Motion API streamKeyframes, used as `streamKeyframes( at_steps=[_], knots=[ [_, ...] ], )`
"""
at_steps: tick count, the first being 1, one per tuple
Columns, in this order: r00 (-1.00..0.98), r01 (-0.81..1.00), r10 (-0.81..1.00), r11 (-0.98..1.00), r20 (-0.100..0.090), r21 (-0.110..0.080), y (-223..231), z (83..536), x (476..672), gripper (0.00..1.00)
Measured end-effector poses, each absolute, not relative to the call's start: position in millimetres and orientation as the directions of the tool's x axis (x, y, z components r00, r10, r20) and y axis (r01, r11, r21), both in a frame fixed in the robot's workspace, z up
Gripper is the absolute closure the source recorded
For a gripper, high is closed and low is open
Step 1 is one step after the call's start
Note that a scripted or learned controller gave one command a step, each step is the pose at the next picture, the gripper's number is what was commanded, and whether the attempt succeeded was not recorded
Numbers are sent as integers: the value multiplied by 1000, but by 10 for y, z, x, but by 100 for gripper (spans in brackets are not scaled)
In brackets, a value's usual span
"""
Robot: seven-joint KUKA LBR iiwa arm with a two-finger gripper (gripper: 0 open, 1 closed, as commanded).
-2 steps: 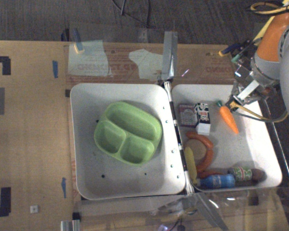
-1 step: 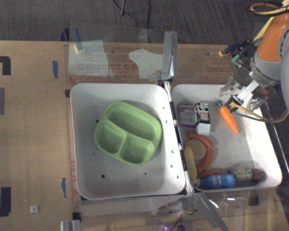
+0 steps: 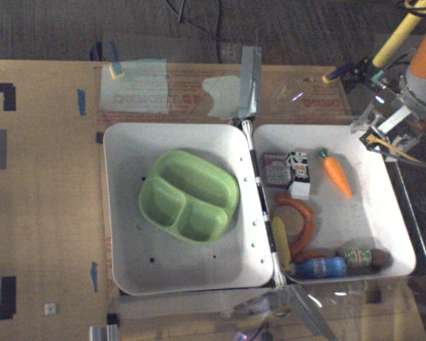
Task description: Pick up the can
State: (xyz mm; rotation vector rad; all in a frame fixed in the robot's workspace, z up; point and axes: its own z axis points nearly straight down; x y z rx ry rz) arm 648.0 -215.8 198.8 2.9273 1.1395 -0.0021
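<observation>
The right bin (image 3: 390, 190) holds a small dark can with a pinkish label (image 3: 275, 169), lying at its back left next to a black-and-white milk carton (image 3: 299, 174). My gripper (image 3: 380, 133) hangs at the bin's back right corner, above the rim, under the orange band of the arm. It is well to the right of the can, with an orange carrot (image 3: 336, 175) on the bin floor between them. Nothing shows in the gripper.
Along the right bin's front lie a blue bottle (image 3: 319, 267) and a brown cylinder with a green label (image 3: 362, 256). A sausage ring (image 3: 298, 212) and a yellow corn cob (image 3: 280, 241) sit at its left. A green divided plate (image 3: 189, 196) lies in the left bin (image 3: 128, 261).
</observation>
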Motion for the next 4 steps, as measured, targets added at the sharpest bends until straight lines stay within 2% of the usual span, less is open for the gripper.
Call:
streamKeyframes(
  at_steps=[1, 2, 3, 4],
  knots=[
    [722, 691, 691, -722, 17, 5, -2066, 1059, 6070, 0],
    [774, 633, 633, -774, 0, 0, -2011, 1670, 5829, 0],
    [826, 564, 564, -826, 9, -16, -2041, 858, 5740, 0],
    [797, 604, 604, -797, 2, -6, -2208, 1389, 5109, 0]
  ],
)
